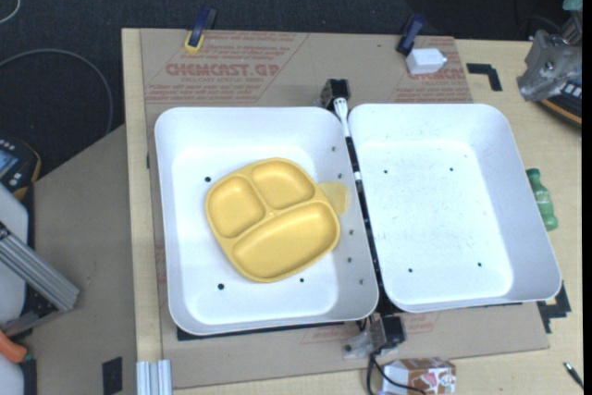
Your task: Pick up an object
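A yellow divided plate [272, 218] with three compartments lies in the left white bin [185, 143], slightly right of the bin's middle. A small pale yellow piece [335, 195] pokes out from under the plate's right edge, and most of it is hidden. My gripper [552, 67] is a grey metal shape at the far right edge of the view. It sits beyond the back right corner of the right bin [444, 199] and far from the plate.
A black divider strip [352, 164] runs between the two bins. A green object [542, 199] lies just outside the right bin's right rim. A white block [425, 61] and clamps sit on the cardboard behind the bins.
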Tool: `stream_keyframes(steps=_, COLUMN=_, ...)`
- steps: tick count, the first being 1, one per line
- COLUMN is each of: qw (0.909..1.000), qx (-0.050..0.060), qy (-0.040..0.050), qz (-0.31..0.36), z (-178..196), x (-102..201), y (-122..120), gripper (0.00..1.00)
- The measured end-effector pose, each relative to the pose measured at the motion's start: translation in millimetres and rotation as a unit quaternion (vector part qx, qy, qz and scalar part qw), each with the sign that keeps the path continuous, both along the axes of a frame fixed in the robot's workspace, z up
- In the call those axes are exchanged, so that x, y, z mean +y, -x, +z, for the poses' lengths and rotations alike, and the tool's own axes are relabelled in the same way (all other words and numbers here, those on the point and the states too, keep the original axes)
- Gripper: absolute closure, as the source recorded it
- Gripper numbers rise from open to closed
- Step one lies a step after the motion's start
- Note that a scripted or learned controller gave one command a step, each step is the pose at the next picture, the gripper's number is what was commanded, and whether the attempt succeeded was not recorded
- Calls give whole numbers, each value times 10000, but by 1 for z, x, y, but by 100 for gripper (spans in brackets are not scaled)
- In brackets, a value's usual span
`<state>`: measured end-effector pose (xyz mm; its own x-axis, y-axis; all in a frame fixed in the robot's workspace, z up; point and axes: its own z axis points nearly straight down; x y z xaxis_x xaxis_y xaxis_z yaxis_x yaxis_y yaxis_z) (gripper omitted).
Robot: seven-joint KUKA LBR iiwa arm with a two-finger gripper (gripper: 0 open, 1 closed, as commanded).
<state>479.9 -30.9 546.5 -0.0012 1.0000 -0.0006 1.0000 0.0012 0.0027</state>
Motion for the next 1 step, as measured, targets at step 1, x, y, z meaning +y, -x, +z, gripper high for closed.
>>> stream_keyframes(steps=1, qw=10000, qx=78, qy=-4, qz=-12, z=-139, x=2, y=2, gripper=100)
